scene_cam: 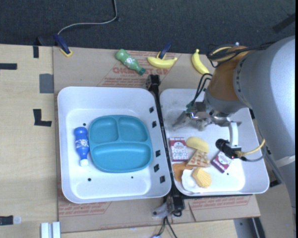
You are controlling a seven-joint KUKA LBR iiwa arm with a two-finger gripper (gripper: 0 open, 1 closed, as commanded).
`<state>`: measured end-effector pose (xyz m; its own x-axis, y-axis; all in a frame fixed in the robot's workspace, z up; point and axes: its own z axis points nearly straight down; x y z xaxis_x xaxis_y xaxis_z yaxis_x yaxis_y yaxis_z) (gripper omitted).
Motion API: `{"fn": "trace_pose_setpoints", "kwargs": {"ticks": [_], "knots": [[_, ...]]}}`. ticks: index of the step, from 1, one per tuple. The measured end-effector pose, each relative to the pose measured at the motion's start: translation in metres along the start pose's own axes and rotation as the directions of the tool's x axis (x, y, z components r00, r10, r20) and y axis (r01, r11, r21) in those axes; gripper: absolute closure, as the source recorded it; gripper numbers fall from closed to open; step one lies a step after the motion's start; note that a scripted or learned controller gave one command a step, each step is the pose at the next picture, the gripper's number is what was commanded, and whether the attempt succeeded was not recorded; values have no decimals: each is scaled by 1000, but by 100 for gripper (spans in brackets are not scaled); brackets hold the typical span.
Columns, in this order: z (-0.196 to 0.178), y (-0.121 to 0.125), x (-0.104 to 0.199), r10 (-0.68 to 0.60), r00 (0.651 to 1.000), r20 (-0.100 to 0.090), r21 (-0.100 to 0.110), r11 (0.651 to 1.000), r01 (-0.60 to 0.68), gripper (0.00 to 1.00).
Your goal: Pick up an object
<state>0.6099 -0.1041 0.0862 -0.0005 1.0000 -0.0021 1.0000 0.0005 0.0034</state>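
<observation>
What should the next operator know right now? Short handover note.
Gripper: over the back of the right bin, fingers spread, nothing between them.
Right bin: food pile at the front, including a yellow piece, a waffle-like piece and a small red packet.
Left bin: blue divided plate, blue bottle beside it.
Done: nothing picked up.
Left: descend on one item, grasp, lift.

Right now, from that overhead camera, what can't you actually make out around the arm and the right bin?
- Gripper: in camera view, blurred and partly under the wrist, so its finger state is unreadable.
- Right bin: its back right corner is covered by the arm.
- Small red packet: print too small to read.
- Second banana: its right end runs behind the arm.
</observation>
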Motion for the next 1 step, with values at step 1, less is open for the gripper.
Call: {"fn": "trace_pose_setpoints", "kwargs": {"ticks": [1], "knots": [[0,-53,8,0,1000,0,-1,1000,0,0]]}}
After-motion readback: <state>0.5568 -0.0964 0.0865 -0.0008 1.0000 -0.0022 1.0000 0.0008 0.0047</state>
